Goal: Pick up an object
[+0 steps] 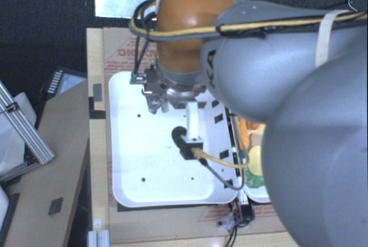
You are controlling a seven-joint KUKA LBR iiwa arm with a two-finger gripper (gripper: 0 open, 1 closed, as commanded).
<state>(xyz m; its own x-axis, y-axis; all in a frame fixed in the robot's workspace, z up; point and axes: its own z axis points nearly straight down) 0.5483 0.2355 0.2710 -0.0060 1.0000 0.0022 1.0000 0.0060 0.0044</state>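
Gripper was down over the left bin, near its top edge in the view. Spread or pinched, I could not tell from here. Over in the right bin, an orange piece, a yellow piece and a green piece peeked out beside the arm.

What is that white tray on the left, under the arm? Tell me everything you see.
The left bin is a shallow white tray, plastic by its look, with rounded corners and a low rim. A few small dark dots mark its floor. It lies flat on a brown board printed in red, beside a second bin. The end effector hangs above its far side; contact is unclear.
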